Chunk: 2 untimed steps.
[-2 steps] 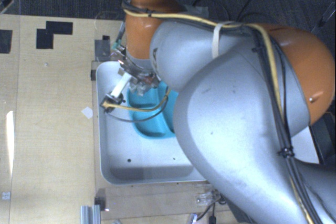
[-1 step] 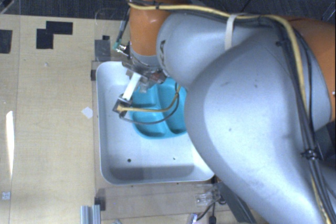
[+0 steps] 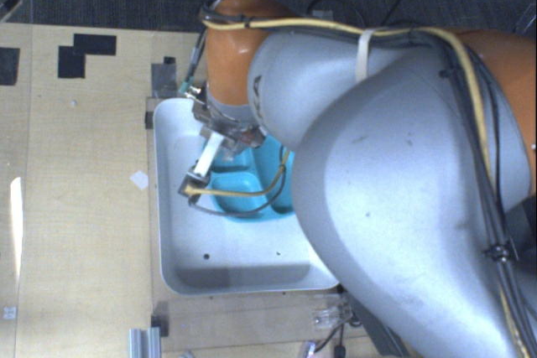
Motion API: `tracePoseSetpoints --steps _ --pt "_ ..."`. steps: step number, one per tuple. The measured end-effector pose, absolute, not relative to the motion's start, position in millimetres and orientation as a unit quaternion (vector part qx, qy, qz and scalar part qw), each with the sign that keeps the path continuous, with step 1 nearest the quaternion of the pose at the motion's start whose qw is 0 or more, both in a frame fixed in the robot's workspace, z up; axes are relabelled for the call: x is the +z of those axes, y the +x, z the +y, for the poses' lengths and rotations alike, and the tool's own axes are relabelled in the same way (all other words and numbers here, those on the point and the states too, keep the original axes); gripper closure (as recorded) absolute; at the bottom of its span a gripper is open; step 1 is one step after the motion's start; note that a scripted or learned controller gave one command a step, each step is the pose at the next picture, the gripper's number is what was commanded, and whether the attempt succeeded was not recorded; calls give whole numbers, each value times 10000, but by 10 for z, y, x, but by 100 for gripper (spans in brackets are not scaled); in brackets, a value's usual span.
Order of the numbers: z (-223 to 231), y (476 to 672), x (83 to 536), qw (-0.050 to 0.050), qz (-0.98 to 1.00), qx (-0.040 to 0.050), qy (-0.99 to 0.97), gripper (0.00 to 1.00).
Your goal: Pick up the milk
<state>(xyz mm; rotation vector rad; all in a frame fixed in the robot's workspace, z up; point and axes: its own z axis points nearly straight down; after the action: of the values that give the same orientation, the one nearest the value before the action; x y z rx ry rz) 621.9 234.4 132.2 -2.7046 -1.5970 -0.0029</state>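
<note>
The milk cannot be made out. If it lies in the bin, it is likely hidden under the arm, and I cannot tell where. The one item that can be read there is a light blue, rounded plastic object [image 3: 241,185] in the upper middle of the shallow white plastic bin [image 3: 226,257], at the centre-left of the frame. It looks more like a bowl or tub than a carton.

The two-finger gripper [image 3: 242,150] sits low over that blue object, just below the orange band of the grey arm [image 3: 377,172], which covers the right half of the frame and the right part of the bin. Whether the gripper is apart or together I cannot tell, and nothing can be seen clamped in it.

As a judgement, the task is not yet done: the reach into the bin is made, but no grasp or lift of the milk is shown. The bin's lower floor is bare, and the pale wooden bench [image 3: 84,180] lies to its left.
</note>
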Motion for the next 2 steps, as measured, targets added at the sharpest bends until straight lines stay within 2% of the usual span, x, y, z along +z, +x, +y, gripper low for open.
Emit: tracePoseSetpoints --steps 1,2 --pt "2363 6541 1141 4 -4502 -19 -8929 100" --pt "2342 6131 1340 14 -3156 -16 -9489 100"
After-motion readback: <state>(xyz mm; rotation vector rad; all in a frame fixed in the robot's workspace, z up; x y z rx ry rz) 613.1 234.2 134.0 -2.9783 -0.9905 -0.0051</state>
